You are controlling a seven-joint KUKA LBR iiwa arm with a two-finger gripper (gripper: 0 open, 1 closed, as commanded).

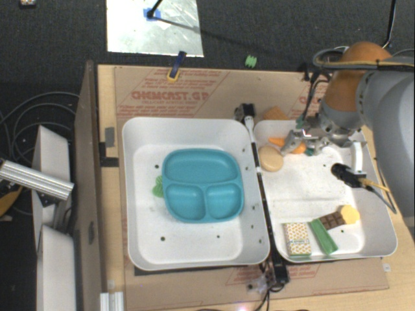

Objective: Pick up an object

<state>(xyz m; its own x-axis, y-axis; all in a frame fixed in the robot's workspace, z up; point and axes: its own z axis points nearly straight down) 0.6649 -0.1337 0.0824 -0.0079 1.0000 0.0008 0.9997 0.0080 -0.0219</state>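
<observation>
My gripper (pixel 299 141) hangs low over the back left part of the right bin (pixel 324 180), right above a small orange carrot-like piece (pixel 283 142) that pokes out to its left. A tan round lump (pixel 271 159) lies just in front of that piece, against the bin's left wall. At the right bin's front lie a patterned little box (pixel 297 238), a green bar (pixel 323 235), a brown chocolate piece (pixel 332 220) and a yellow round piece (pixel 349 214).
The left bin (pixel 142 238) holds a blue divided plate (pixel 201 184) with a green scrap (pixel 157 187) at its left edge. A pale orange piece (pixel 275 114) rests at the right bin's back rim. The grey arm (pixel 389 109) covers the right side.
</observation>
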